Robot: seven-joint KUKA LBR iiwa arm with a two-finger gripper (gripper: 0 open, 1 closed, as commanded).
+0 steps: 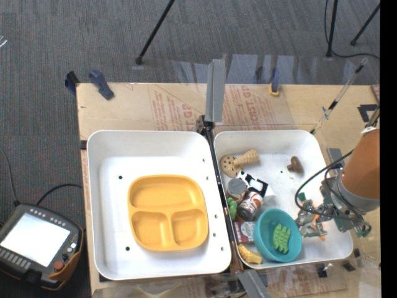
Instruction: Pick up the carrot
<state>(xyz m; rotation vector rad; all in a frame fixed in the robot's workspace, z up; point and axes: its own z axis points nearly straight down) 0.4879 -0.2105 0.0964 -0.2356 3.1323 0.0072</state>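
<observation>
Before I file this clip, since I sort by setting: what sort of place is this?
Probably a robotics lab, not a kitchen: two white bins on a cardboard-covered bench, tripod legs on carpet, and a teach pendant beside the bench.

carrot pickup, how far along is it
Done: the arm has reached over the right bin, and its gripper sits low beside the teal bowl. In hand: something orange, probably the carrot, shows at the gripper, but a grasp is unclear. Left: lifting it clear.

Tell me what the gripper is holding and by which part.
Cannot be told. The gripper is low over the right bin, right of the teal bowl. Something orange shows at its tip, too small to identify.
</observation>
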